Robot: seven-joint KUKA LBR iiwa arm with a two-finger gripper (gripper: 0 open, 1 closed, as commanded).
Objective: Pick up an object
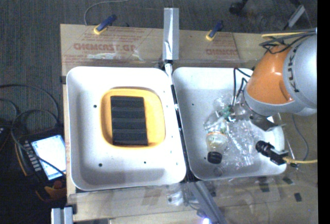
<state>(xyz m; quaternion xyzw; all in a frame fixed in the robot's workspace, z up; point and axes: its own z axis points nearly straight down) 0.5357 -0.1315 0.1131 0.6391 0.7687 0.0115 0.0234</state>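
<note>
Even overhead light, soft grainy focus

Two blue-handled clamps (104,23) pin cardboard (129,47) behind the bins.

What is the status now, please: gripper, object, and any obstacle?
Gripper low in right bin, over clear plastic bottle. Nothing seen held. Yellow tray in left bin, apart.
</note>
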